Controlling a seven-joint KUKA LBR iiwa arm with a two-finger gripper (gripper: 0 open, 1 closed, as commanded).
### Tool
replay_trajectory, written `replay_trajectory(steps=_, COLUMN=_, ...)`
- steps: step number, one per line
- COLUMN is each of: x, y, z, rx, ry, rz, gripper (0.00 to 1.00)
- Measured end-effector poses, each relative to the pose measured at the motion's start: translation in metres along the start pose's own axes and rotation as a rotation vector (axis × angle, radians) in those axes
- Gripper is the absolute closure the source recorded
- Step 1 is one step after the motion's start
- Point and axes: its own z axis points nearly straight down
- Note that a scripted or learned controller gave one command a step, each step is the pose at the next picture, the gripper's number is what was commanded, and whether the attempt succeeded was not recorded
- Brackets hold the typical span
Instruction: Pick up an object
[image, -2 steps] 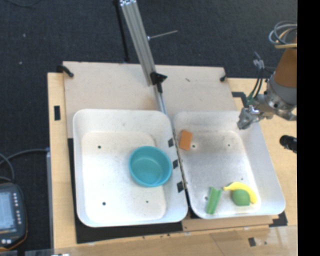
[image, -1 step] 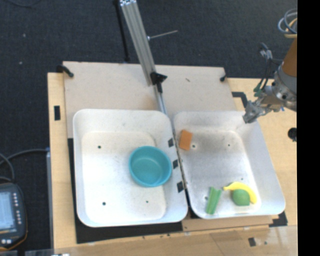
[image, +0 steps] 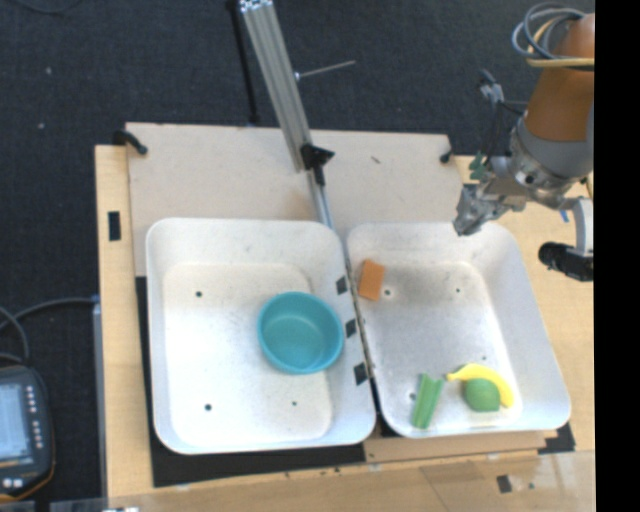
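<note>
My gripper (image: 468, 224) hovers above the far edge of the right bin (image: 530, 300), its state unclear. Next I must descend to the orange block (image: 371, 280).

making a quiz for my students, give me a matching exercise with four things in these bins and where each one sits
Things:
1. blue bowl
2. orange block
3. green stick
4. gripper

Places:
A. above the far rim of the right bin
B. near front of the right bin, left of the round green object on the yellow piece
C. in the left bin, toward its right side
D. right bin, by its left wall, far half

Pairs: 1-C, 2-D, 3-B, 4-A
</note>
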Motion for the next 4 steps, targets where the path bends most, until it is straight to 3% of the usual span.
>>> replay_trajectory(steps=2, x=0.107, y=0.0, z=0.014, rx=0.004, ry=0.001, rz=0.001, gripper=1.0)
replay_trajectory(steps=4, x=0.22, y=0.027, z=0.019, rx=0.001, ry=0.002, rz=-0.001, gripper=1.0)
